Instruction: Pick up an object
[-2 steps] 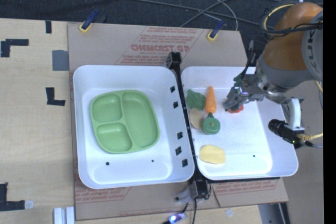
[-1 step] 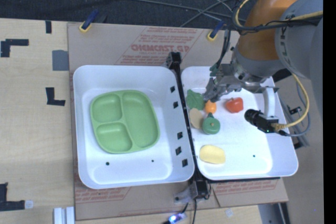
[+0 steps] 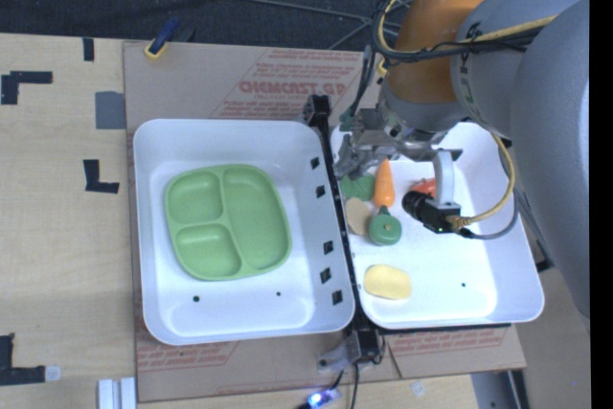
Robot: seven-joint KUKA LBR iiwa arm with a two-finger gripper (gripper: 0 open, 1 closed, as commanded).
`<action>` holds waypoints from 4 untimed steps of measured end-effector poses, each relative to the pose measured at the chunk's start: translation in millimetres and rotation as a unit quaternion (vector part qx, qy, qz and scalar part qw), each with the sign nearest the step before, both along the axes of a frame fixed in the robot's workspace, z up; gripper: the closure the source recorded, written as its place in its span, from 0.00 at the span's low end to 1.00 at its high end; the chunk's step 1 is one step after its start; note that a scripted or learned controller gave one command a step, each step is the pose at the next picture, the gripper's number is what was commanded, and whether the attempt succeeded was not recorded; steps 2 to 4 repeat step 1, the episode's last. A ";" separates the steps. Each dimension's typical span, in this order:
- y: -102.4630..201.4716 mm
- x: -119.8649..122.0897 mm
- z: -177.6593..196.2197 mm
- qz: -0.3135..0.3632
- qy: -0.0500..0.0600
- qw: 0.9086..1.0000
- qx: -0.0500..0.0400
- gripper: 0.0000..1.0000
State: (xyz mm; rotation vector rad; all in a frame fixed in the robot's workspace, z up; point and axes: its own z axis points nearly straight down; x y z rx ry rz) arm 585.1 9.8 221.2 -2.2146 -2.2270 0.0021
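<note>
My gripper (image 3: 362,156) hangs low over the far left corner of the right bin (image 3: 498,292), under the orange wrist band. Right beside it lies an orange carrot-shaped toy (image 3: 384,182), pointing toward the gripper. A small green piece (image 3: 356,188) sits just below the gripper, partly hidden by it. Closer to the front are a round green toy (image 3: 386,227), a beige piece (image 3: 358,217) and a yellow lemon-like toy (image 3: 387,283).
The left bin (image 3: 163,302) holds a green divided plate (image 3: 228,221). A black divider (image 3: 330,206) runs between the two bins. A black cable fitting (image 3: 426,209) hangs from the arm over the right bin. Cardboard lies under both bins.
</note>
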 end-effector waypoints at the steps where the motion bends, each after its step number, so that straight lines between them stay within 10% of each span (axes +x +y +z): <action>1: 57.4 23.4 -0.5 0.001 0.000 1.000 0.001 1.00; 4: 57.4 23.4 -0.5 0.001 0.000 1.000 0.001 1.00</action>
